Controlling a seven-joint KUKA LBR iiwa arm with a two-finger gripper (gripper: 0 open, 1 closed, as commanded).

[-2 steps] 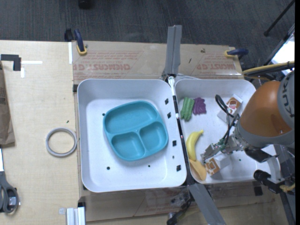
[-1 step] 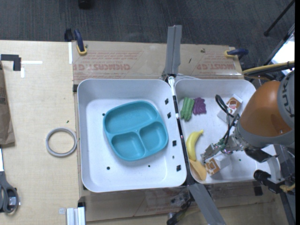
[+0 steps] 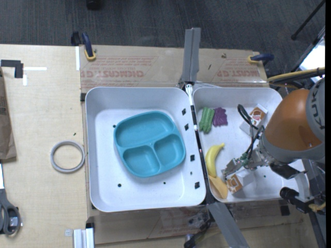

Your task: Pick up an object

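Beside the banana (image 3: 213, 156) in the right bin (image 3: 269, 94), the hand (image 3: 234, 165) is lowered; its grip cannot be told.

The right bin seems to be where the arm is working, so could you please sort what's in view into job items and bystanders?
Job: gripper, banana, green vegetable, purple grapes, small packet, right bin.

Lying about: blue divided plate, left bin, tape roll, scissors.

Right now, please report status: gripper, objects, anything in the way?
Gripper low in the right bin, holding nothing visible. Banana just beside it, small packet below. Green vegetable and purple item further back, undisturbed.
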